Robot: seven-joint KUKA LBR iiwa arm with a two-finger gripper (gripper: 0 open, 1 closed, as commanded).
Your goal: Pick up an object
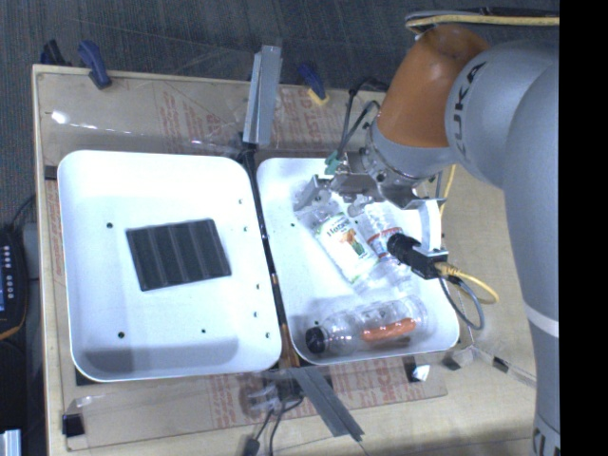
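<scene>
The gripper (344, 190), grip state I can't tell, hangs at twelve o'clock over the clear crinkly plastic packet (344, 243): light, slippery, likely best pinched mid-body

The arm (503, 112) ran off the picture's top and bottom edges. Its wrist covered the far part of the right bin (285, 255). Print on the clear pouch (344, 243) was too small to read.
</scene>
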